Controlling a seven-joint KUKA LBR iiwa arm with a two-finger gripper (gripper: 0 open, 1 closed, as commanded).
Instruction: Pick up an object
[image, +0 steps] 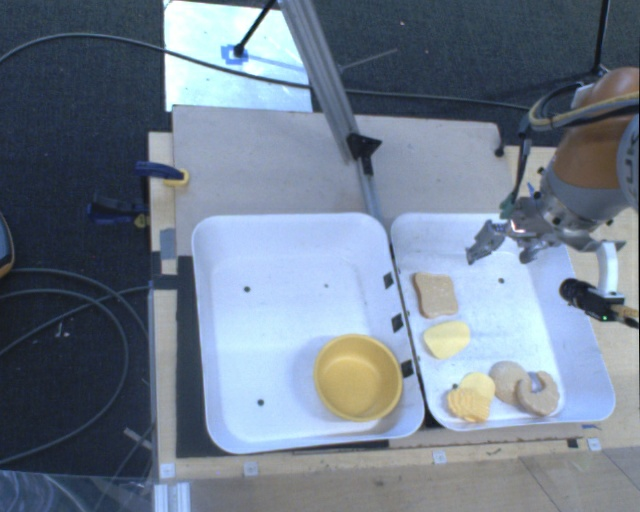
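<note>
Bench w/ 2 bins: arm (590, 150) angled over right bin (570, 330), gripper (508, 243) spread apart, holding nothing.

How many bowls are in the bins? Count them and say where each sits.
1. The yellow bowl sits upright in the left bin, near its front right corner. The right bin holds flat food pieces, none of them bowls.

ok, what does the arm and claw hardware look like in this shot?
The arm is grey with an orange band above the wrist, and a yellowish cable loops along it. The claw is dull grey metal with two short fingers. A white bracket and a black cylindrical piece hang off the wrist's side.
</note>
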